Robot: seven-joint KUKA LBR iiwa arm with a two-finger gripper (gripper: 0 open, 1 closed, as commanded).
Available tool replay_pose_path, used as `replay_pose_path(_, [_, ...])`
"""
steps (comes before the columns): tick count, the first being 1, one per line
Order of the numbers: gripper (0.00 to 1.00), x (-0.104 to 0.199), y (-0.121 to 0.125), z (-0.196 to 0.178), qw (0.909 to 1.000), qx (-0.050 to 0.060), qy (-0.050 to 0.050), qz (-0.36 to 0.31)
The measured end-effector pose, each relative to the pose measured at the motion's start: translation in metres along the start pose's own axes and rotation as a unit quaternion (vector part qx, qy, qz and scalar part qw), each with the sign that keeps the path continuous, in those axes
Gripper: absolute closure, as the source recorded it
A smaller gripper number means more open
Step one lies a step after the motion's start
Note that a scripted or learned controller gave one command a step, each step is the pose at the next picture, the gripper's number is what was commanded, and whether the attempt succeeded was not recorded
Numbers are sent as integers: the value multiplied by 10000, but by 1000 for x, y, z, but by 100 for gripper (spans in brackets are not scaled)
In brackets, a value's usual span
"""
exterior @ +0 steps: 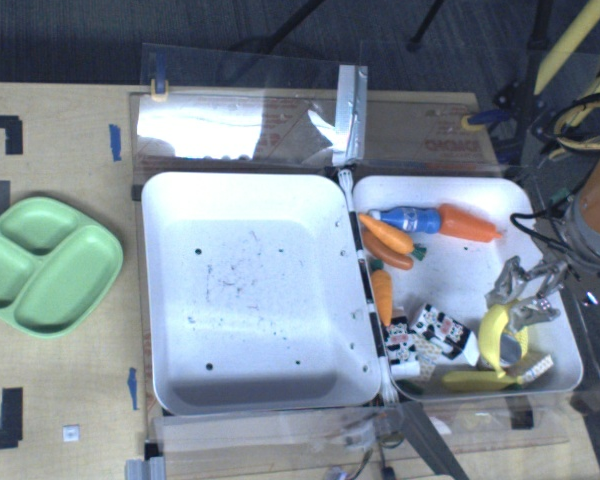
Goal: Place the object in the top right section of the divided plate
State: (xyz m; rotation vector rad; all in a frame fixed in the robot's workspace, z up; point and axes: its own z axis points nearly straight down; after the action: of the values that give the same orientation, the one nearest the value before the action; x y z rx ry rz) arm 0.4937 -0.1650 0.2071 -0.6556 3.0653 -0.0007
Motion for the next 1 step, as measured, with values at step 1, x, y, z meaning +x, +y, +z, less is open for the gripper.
replay_pose_path(1, [100, -5, -7, -88, 9973, 1, 1, -730])
